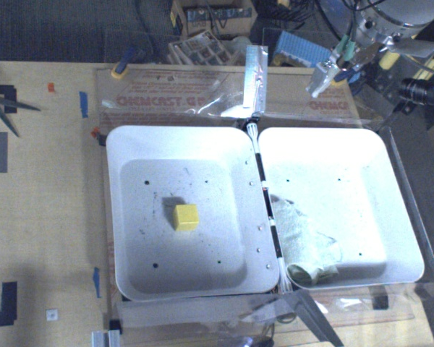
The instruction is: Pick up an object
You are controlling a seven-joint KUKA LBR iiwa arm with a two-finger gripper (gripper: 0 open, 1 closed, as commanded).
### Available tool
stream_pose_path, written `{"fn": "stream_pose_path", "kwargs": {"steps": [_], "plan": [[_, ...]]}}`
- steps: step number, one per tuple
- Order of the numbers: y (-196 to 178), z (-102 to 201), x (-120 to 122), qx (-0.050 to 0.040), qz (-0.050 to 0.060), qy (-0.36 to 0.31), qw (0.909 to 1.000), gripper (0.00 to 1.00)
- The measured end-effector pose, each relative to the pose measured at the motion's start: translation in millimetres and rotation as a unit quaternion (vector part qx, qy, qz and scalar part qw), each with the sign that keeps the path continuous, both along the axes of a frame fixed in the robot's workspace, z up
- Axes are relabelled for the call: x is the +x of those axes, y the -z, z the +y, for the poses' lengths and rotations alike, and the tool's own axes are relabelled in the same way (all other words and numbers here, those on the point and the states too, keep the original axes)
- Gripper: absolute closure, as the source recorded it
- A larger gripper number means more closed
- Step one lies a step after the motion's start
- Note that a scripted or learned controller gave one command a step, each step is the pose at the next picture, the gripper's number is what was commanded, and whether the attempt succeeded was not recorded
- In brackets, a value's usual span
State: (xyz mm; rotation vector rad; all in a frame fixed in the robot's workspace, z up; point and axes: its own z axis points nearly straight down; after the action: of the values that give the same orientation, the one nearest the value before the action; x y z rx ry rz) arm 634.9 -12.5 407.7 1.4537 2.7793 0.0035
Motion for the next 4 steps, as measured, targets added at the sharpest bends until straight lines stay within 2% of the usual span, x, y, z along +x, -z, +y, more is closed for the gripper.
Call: {"fn": "stream_pose_path", "kwargs": {"steps": [1, 2, 3, 4], "plan": [[134.8, 11.4, -15.7, -0.0001, 0.001, -0.109, 0.9940, 1.00], [133.4, 55.9, 15.4, 0.0005, 0.000, 0.067, 0.9978, 1.00], [221.5, 100.1, 20.2, 0.0003, 0.002, -0.072, 0.9974, 1.00], [316.3, 134.3, -8.7, 0.0000, -0.005, -0.180, 0.9836, 1.00]]}}
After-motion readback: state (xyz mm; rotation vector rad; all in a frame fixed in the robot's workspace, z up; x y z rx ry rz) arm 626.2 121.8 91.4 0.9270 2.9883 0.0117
